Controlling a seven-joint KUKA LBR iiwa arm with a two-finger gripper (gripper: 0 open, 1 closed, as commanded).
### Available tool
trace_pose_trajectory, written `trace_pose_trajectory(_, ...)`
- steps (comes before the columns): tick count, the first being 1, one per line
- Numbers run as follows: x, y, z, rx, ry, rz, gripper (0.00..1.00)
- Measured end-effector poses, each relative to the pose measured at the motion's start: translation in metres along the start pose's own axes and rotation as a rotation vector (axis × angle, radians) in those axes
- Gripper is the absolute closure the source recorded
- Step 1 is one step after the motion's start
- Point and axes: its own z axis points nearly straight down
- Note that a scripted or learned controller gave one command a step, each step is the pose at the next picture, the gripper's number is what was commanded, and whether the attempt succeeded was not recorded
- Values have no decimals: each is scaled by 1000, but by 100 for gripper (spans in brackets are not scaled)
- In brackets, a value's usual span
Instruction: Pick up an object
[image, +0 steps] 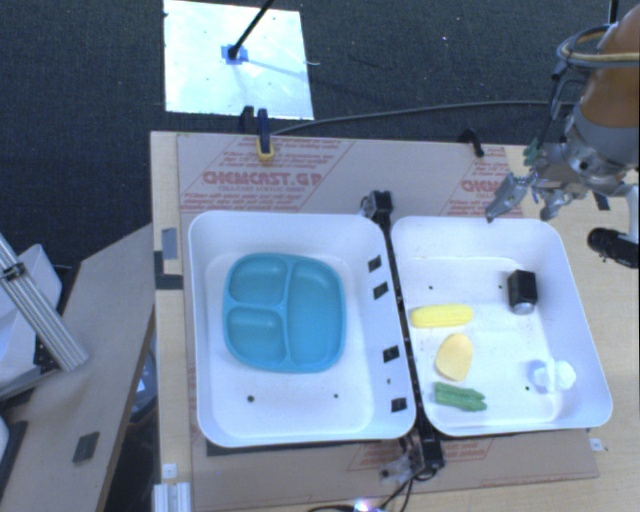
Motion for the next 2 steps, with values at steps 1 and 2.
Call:
trace_pose_trajectory(1,0,2,-8,-12,-2,-2,0)
trace_pose_trajectory(2,-5,-4,51,-7,-1,0,0)
